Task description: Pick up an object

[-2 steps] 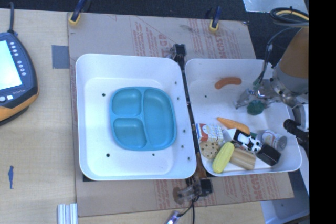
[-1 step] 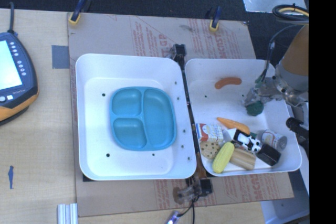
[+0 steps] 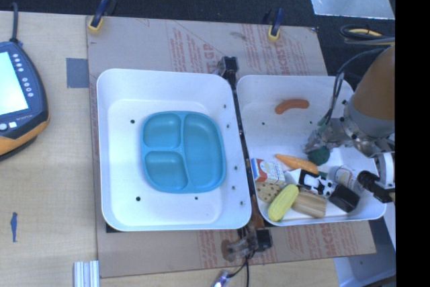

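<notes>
The right bin [image 3: 269, 94] holds a jumble of small toys along its near side: a yellow corn cob [image 3: 283, 202], an orange carrot [image 3: 296, 162], a black-and-white cow figure [image 3: 316, 183], a wooden cylinder [image 3: 311, 205], a black block [image 3: 344, 199] and a cracker-like piece [image 3: 267, 191]. An orange sausage [image 3: 291, 105] lies alone at the far side. My gripper [image 3: 323, 140] is lowered into the bin's right part, just above a dark green piece [image 3: 320, 155]. The wrist hides what lies beneath it.
The left bin [image 3: 114, 144] holds a blue divided plate [image 3: 183, 151]. A tablet-like pendant [image 3: 17, 94] lies on the bench at the far left. Clamps [image 3: 99, 15] pin the cardboard sheet at the back. The grey arm [image 3: 373, 97] covers the right bin's right edge.
</notes>
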Tool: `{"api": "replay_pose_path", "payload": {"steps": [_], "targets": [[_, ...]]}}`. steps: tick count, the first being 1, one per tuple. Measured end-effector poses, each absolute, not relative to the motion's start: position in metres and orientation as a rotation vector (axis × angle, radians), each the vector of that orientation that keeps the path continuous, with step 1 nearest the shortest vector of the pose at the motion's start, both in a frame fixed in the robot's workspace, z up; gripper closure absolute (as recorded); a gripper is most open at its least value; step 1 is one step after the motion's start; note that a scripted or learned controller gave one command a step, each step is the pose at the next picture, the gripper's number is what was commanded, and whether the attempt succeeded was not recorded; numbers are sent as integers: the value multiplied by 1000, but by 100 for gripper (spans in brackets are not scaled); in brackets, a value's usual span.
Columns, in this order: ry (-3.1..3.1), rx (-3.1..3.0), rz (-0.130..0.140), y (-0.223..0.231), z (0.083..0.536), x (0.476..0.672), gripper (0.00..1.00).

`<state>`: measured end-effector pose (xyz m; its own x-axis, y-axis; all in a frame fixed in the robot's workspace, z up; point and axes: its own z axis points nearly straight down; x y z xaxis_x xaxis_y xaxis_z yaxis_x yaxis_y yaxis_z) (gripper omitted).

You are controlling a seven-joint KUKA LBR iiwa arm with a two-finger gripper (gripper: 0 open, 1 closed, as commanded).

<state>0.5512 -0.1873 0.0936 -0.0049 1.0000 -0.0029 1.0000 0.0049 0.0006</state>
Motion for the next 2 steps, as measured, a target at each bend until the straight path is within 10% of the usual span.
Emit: {"api": "replay_pose_path", "payload": {"steps": [1, 2], "targets": [[2227, 2216, -1, -112, 272, 538, 100], [2231, 2218, -7, -63, 239, 567, 100]]}}
